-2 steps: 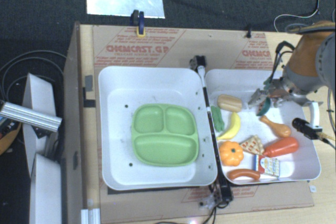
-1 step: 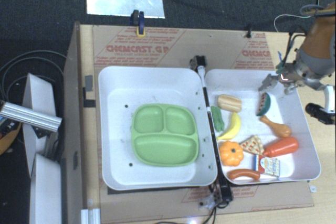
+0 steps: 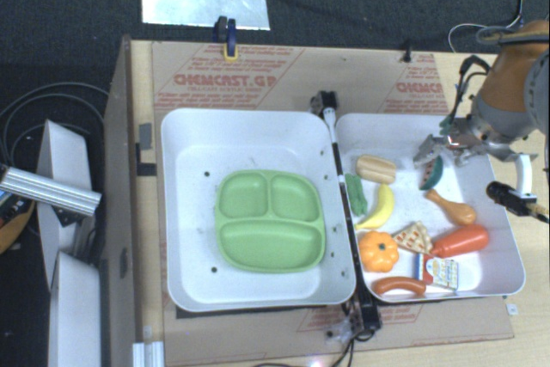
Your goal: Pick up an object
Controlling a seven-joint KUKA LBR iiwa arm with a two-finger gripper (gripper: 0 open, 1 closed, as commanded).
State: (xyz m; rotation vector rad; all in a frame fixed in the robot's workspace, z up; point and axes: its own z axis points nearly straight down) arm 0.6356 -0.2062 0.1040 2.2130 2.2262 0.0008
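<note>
My gripper hangs over the far part of the right bin, at the end of the grey arm with the orange band. Directly beneath it is a watermelon slice, dark green with a red edge, touching or nearly touching the gripper. Whether the slice is held cannot be told from this angle. Other toy foods lie in the same bin: a bread roll, a banana, a chicken drumstick and a carrot.
The right bin also holds a green vegetable, a small pumpkin, a pizza slice, a sausage and a little carton. A green divided plate lies in the left bin. A divider separates the bins.
</note>
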